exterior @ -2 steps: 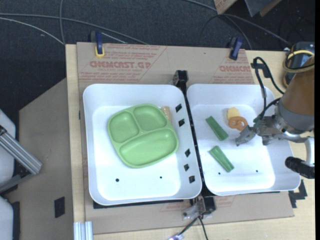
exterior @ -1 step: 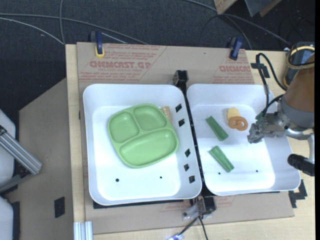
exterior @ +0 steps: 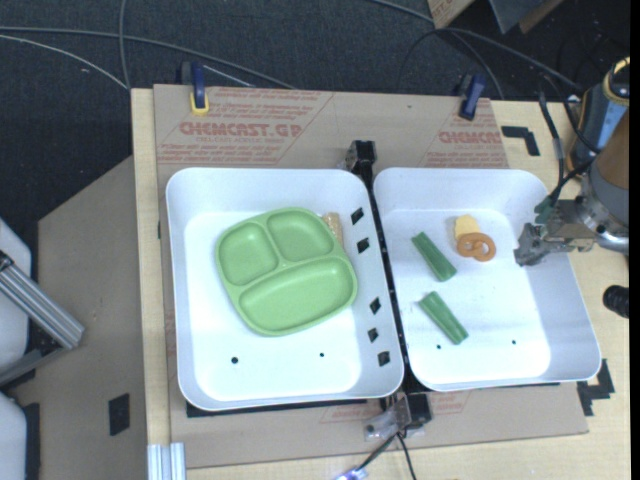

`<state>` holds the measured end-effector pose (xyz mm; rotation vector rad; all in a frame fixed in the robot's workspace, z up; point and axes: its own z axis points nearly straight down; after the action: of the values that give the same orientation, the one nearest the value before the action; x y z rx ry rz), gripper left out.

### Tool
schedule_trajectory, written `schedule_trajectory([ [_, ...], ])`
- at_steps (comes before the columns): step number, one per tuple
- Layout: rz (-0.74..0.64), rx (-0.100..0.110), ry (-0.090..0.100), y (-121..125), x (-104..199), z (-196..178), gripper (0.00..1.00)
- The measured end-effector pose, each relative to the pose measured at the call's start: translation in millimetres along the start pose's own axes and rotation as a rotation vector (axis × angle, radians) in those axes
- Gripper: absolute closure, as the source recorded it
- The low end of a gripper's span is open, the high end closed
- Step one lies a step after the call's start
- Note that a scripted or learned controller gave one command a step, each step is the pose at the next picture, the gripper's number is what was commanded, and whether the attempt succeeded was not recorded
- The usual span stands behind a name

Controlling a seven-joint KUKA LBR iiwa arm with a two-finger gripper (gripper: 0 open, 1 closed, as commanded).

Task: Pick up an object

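Dark carpet crossed by loose cables surrounds a cardboard-topped bench [exterior: 300,108] where two shallow white plastic bins sit side by side. From the right-hand bin [exterior: 560,338], the landmark here, the left-hand bin [exterior: 200,368] lies just beside it across a black divider and holds a green three-compartment plastic plate [exterior: 287,271]. Inside the right-hand bin lie two green stick-shaped pieces [exterior: 433,256], one nearer the far wall and one nearer the front, and a small yellow-and-orange ring-shaped toy [exterior: 473,241] near the far wall. The grey arm's two-finger claw [exterior: 528,246] hovers above the bin's right side, carrying nothing; whether its tips are spread or closed cannot be made out from here.

Judging by this, the approach is in hand and no grasp has begun. The ring-shaped toy lies closest, just inward of the claw toward the divider, apart from it. A next move would call for shifting inward over a chosen piece, then descending squarely.
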<state>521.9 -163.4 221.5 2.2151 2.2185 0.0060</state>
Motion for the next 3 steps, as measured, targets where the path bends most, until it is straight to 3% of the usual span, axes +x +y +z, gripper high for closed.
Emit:
schedule_trajectory([
  [1, 0.000, 0.000, 0.000, 1.9, -0.3, -52.7, 1.00],
  [3, -0.005, 0.010, 0.006, 23.6, 118.9, -40.9, 1.00],
])
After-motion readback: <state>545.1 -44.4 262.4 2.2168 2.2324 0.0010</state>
